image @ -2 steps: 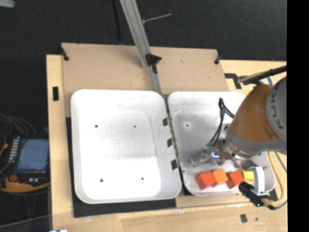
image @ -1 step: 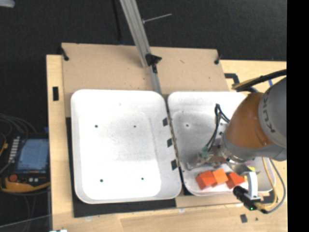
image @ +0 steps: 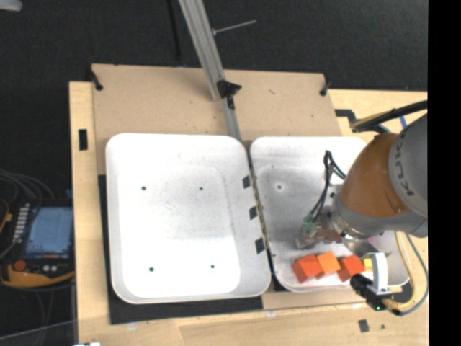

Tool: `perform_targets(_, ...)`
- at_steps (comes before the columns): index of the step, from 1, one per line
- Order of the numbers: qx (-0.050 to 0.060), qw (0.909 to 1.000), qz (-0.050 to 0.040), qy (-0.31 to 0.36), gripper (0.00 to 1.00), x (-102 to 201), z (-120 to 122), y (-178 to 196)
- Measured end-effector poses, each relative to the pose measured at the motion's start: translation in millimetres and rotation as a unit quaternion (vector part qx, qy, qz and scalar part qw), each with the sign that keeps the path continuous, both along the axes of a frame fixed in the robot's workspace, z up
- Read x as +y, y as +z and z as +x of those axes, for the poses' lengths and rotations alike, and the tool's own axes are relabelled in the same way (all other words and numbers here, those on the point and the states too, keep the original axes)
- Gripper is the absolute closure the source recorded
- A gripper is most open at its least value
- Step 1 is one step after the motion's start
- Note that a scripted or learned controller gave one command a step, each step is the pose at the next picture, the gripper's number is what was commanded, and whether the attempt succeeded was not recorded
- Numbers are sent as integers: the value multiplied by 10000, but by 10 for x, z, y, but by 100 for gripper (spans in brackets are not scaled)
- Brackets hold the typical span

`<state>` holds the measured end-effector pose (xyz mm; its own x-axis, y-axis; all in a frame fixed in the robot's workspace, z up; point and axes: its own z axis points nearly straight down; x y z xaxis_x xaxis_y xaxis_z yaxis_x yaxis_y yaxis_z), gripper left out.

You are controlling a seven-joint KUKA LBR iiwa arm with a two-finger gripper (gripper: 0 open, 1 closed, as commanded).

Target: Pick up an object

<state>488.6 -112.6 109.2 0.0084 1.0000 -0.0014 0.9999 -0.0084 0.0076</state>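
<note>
Camera view: the gripper (image: 317, 238) hangs low in the right bin (image: 288, 166), just above the orange blocks (image: 325, 265) (jaw state: cannot tell). Approach step, I judge; next comes descending onto a block.

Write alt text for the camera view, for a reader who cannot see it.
A grey arm with an orange band reaches from the right into the right-hand white bin, its gripper low above a cluster of orange blocks near the bin's front edge. The left-hand white bin sits beside it on a wooden bench.
</note>
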Motion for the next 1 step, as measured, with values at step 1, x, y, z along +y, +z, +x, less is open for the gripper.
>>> perform_targets(1, -2, 10000, -3, 58, 100, -42, 64, 628)
